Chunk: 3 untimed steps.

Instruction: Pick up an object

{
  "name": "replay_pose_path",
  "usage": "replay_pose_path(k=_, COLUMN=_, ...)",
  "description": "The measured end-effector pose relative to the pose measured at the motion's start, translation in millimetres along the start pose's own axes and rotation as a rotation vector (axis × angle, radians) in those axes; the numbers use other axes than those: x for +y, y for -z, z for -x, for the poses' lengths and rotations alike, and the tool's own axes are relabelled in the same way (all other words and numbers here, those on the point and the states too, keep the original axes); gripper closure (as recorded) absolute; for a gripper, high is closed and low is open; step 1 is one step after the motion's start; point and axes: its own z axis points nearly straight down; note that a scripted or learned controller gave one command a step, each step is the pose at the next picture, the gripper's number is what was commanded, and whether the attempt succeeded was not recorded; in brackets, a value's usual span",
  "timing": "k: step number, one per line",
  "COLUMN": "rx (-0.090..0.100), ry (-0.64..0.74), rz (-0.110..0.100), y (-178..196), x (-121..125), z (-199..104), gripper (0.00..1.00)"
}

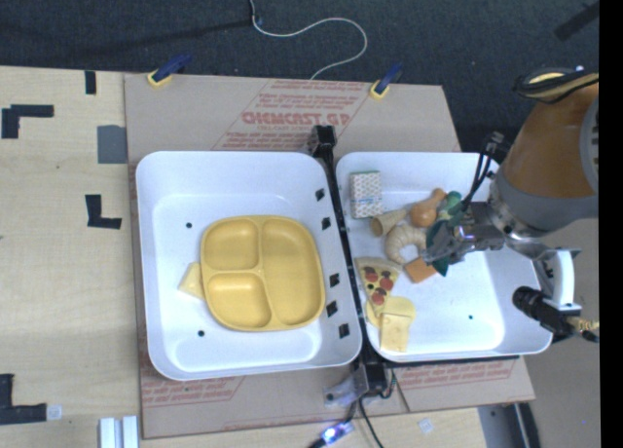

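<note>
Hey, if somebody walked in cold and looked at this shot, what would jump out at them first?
Probably the yellow divided plate in the middle of the left bin, the biggest and brightest thing there. Next, the cluster of toy food in the right bin, with a pizza slice near the divider. The gripper reaches into that pile from the right.

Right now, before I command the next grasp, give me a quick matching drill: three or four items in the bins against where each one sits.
Things:
1. yellow divided tray
2. pizza slice toy
3. small patterned box
4. gripper

Places:
A. right bin, back left corner
B. middle of left bin
C. over the toy pile in right bin
D. right bin, by the divider, front

Pairs: 1-B, 2-D, 3-A, 4-C
</note>
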Motion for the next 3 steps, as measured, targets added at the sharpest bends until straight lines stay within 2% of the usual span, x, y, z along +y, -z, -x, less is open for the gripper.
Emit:
replay_pose_path(k=1, rx=0.0, ry=0.001, rz=0.001, y=6.2, x=24.3, z=-47.1, gripper=1.0)
replay_pose_path(k=2, rx=0.0, ry=0.001, rz=0.001, y=14.1, x=37.0, z=-104.3, gripper=1.0)
replay_pose_path(k=3, rx=-0.001, ry=0.001, rz=0.0, y=5.8, x=40.8, z=-157.3, gripper=1.0)
